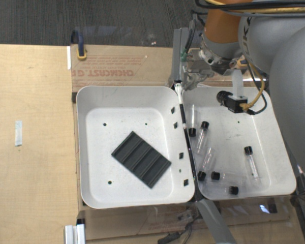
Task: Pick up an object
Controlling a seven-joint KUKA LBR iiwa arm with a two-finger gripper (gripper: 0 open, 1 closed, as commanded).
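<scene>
Gripper [187,78] hangs over the far corner of the right-hand shallow white bin [274,136], at the lip it shares with the left-hand shallow white bin [84,136]; from this slant I cannot tell whether it is released or clenched, and I see nothing held in it.

Candidates inside the right-hand bin: several small clear tubes with black caps; nearest tube [192,121] lies just inside the shared lip, close under the gripper; lone tube [250,161] lies out toward the bin's middle, apart from the others; more sit along the near wall. Outside the right-hand bin, across the shared lip, a dark grey ribbed rectangular slab [141,159] lies flat and skewed.

Handling, my judgement: tubes look light, stiff, smooth and round, so likely to roll or squirt out of a pinch; possibly fragile. I would take the lone tube across its barrel at mid-length. The slab looks wide and low, hard to span.
</scene>
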